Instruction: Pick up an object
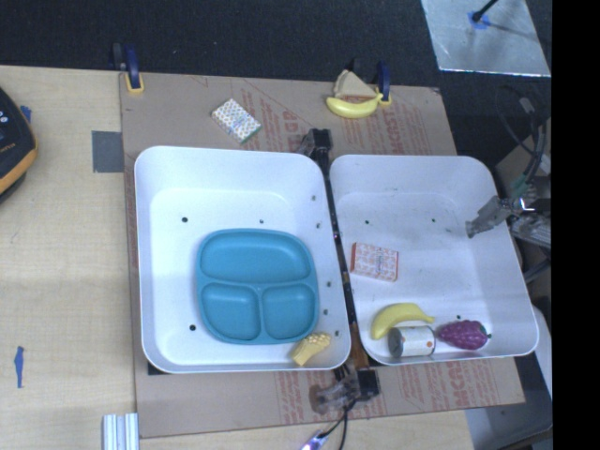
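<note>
In the right bin (431, 181), a yellow banana (400, 318) lies near the front wall. A small silver can (412, 341) lies on its side just in front of it, and a purple bunch of grapes (462, 334) is to the can's right. A flat red-and-white packet (375, 262) rests near that bin's left wall. The left bin (159, 186) holds a blue divided plate (256, 284) and a small yellow piece (311, 348) at its front rim. My gripper (487, 217) reaches in over the right bin's right rim, well apart from every object.
Outside the bins, a second banana with a sandwich-like piece (353, 98) lies on the cardboard at the back. A small patterned packet (235, 119) lies behind the left bin. A yellow and black device (11, 143) sits at the far left edge.
</note>
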Available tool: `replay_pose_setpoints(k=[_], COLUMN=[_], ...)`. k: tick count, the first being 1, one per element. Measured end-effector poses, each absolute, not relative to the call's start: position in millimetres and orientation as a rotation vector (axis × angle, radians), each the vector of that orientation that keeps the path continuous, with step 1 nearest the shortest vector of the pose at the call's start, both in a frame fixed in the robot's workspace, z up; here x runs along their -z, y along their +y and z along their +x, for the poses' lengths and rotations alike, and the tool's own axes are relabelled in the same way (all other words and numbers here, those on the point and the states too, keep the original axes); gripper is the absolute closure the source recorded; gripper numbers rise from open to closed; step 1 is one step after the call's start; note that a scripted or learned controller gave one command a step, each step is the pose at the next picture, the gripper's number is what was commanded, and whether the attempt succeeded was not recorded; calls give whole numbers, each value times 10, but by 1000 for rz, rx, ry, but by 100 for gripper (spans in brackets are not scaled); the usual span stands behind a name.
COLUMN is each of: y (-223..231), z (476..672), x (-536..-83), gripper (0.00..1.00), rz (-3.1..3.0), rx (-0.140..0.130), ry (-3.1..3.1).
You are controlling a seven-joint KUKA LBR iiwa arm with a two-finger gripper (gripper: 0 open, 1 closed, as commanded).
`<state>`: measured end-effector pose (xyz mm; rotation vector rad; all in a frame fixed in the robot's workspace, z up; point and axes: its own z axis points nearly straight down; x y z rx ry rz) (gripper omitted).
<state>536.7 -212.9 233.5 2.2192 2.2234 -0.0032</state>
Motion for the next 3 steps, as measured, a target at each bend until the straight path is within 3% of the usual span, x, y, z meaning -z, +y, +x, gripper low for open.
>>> replay_pose_setpoints(k=[1, 2, 3], y=[-1200, -1101, -1099], z=[5516, 5517, 5531], x=[-1805, -954, -1066], gripper=[0, 0, 100], rz=[2216, 2214, 2207], rx=[5, -3, -6], ry=[2231, 2224, 2228])
